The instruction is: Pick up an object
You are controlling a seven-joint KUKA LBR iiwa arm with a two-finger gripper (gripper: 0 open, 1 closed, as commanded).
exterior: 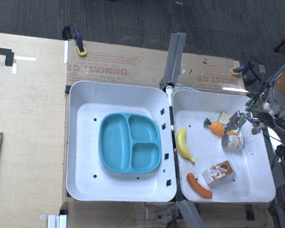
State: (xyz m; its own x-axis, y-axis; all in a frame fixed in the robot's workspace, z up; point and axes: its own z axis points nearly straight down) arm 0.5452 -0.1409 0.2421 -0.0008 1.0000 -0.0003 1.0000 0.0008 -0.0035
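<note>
End effector (242, 120) low over can (233, 142) and carrot (216, 128)

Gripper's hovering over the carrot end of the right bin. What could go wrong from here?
1. The gripper sits where the carrot and can crowd together; closing may nudge one or catch both.
2. The can lies on its side and could roll away.
3. They are near the right bin far wall, limiting approach.

Arm (284, 93) at right edge: grey metal housing, orange band on upper section. Dark cables loop around wrist, one with small green mark. Gripper (237, 121) slim, grey-silver metal with dark joints. Yellowish cable loop by top right corner. Finer markings, screws too small to tell.
</note>
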